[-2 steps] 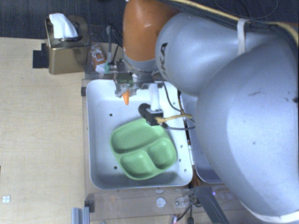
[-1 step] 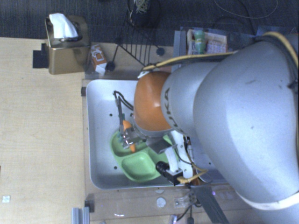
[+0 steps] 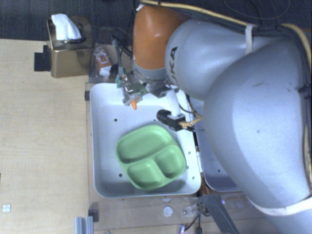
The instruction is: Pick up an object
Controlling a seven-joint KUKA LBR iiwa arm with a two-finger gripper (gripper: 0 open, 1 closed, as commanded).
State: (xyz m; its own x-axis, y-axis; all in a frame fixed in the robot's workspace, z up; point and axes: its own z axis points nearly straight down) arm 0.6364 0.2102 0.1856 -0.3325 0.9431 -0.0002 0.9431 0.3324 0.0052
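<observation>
Though fingers (image 3: pixel 132 97) too small to tell open or closed, green tray (image 3: pixel 151 156) below, right bin (image 3: pixel 218 182) mostly arm-hidden

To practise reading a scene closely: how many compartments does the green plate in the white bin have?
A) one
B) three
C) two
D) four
B: the green plate lying in the left white bin shows one long section along its upper left side and two smaller ones below it, divided by raised ridges.
</observation>
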